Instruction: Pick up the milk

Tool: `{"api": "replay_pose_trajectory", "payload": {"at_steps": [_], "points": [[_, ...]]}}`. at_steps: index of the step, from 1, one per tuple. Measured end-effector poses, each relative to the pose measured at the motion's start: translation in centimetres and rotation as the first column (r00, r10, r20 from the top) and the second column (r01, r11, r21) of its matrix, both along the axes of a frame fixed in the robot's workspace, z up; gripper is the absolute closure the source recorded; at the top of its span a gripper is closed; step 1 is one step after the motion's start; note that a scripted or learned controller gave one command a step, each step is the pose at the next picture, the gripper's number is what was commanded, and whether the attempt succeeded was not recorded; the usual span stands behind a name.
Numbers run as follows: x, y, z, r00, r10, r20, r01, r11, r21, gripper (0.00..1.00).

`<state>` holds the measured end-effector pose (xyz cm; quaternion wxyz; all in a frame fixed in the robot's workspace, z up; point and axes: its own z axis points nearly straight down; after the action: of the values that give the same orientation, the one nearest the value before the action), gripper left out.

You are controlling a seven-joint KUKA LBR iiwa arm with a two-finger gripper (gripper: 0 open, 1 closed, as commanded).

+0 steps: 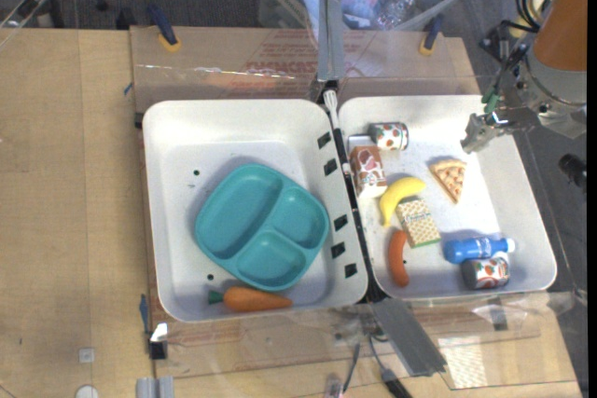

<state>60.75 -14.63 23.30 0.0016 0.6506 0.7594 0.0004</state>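
The milk (367, 170) is a small brown-and-white carton lying at the left side of the right bin (536, 219), close to the divider. My gripper (474, 136) hangs over the bin's upper right area, well to the right of the carton and a little farther back. A pizza slice (449, 178) and a banana (400, 197) lie between the two. Nothing is visibly held by the gripper.
A can (389, 137) lies just behind the carton. The right bin also holds a cracker block (418, 222), a sausage (398, 257), a blue bottle (478, 248) and another can (486, 272). The left bin (168, 200) holds a teal divided plate (262, 226) and a carrot (252, 298).
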Motion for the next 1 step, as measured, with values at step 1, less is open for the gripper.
{"api": "replay_pose_trajectory", "payload": {"at_steps": [1], "points": [[-7.42, -0.53, 2.59, 0.994, 0.112, -0.004, -0.112, 0.994, 0.002, 1.0]]}}
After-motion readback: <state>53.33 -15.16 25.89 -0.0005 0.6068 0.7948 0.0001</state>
